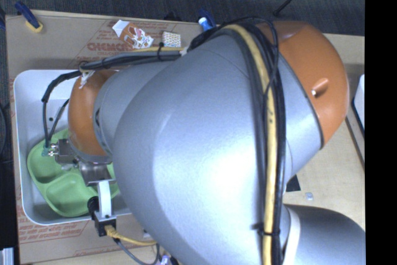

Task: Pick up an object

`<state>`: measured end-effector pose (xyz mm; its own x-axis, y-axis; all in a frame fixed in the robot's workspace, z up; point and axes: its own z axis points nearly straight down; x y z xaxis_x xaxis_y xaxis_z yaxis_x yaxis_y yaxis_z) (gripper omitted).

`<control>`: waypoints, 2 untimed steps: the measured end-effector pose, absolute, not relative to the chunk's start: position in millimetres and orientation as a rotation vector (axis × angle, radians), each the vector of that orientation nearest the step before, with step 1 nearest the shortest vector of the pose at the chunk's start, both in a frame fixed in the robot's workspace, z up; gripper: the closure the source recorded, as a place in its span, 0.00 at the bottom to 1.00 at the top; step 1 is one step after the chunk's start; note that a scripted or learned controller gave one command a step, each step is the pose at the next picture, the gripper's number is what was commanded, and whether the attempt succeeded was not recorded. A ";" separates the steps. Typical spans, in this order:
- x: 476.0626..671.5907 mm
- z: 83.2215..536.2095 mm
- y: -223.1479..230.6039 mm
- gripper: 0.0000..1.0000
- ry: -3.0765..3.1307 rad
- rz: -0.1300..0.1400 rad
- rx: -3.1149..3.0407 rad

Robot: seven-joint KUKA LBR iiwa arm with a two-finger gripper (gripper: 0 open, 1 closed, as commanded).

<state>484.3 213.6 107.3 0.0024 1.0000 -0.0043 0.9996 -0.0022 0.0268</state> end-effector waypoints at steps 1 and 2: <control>480.9 105.8 216.3 0.00 2.215 0.014 2.211; 483.3 117.5 216.1 1.00 2.213 0.021 2.207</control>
